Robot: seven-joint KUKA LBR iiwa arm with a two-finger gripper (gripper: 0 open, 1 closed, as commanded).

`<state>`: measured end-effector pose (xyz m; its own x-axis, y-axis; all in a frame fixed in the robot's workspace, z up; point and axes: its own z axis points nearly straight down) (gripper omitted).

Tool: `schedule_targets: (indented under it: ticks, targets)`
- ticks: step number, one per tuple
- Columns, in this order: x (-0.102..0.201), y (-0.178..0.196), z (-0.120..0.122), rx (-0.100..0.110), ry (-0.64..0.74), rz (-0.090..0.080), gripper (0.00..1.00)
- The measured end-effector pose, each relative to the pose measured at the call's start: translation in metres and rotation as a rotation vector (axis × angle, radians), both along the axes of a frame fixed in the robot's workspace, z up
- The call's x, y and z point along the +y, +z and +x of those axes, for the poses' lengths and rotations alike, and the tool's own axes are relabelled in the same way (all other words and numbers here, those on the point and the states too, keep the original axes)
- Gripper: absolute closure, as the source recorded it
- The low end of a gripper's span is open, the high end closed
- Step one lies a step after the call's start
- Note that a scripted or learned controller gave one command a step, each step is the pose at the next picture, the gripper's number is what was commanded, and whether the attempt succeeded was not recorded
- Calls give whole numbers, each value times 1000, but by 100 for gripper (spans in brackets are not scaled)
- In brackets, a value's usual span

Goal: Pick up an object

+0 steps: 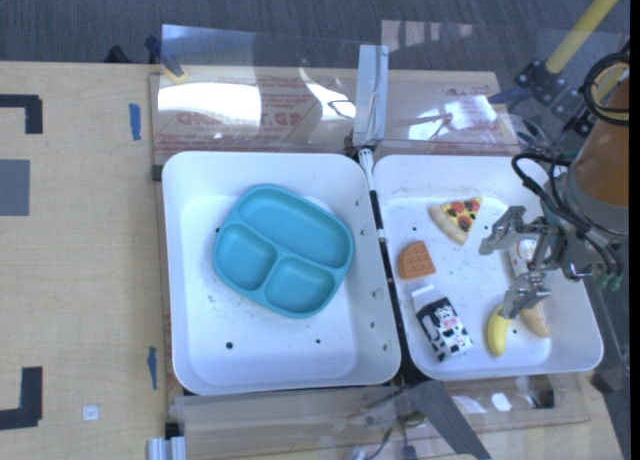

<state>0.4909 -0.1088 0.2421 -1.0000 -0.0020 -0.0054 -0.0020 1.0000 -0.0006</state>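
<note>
- The likeliest thing to be picked is the banana (496, 331), a small yellow piece lying in the right bin (470, 363) near its front right corner, its long axis running roughly from the front edge toward the back, slightly bowed.
- Just beside the banana on the right-edge side lies a tan, rounded piece (537, 321), close enough that the two look to be touching or nearly so.
- The gripper (522, 273) hangs over the right half of that bin, a little toward the back edge from the banana. Its two fingers stand spread apart, one tip toward the bin's back, the other just above the banana and the tan piece; nothing sits between them.
- So the banana lies at, or just past, the front-side finger, not centred in the gap. I judge the claw must shift toward the front edge before closing, or it may catch only an end or nudge the tan piece.
- Farther toward the bin's left edge: a black-and-white carton (443, 326) near the front, an orange waffle-like cracker (416, 260) at mid-depth, and a pizza slice (457, 216) toward the back.
- The left bin (200, 348) carries a blue divided plate (284, 250) in its middle, well apart from the claw.
</note>
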Motion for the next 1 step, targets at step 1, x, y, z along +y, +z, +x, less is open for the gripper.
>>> schedule_targets:
  ticks: [1]
  targets:
    - [14,-127,1,-23,130,-7,0]
